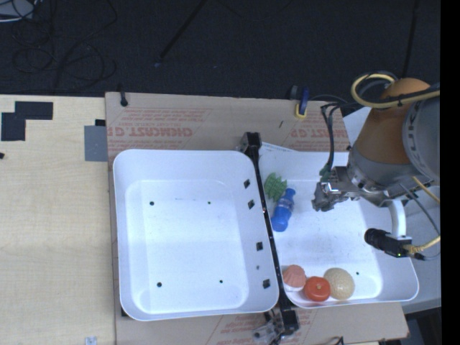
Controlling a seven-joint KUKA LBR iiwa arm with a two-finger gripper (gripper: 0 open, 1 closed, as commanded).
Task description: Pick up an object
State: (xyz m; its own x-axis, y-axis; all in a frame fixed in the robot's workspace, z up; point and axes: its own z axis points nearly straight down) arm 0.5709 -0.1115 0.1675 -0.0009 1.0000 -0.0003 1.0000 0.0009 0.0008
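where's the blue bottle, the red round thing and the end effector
blue bottle (282, 210): camera view, on the middle of its body
red round thing (317, 289): camera view, on its top face
end effector (321, 200): camera view, at its tip above the right bin

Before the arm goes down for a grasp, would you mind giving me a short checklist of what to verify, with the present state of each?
1. Objects available in the right bin: ok; blue bottle, green item, red ball, pink piece and beige ball.
2. Gripper over that bin: ok.
3. Gripper directly above a target: not ok; it sits right of the bottle.
4. Finger opening: cannot tell.
5. Bottle free of neighbours: not ok; it touches the green item.
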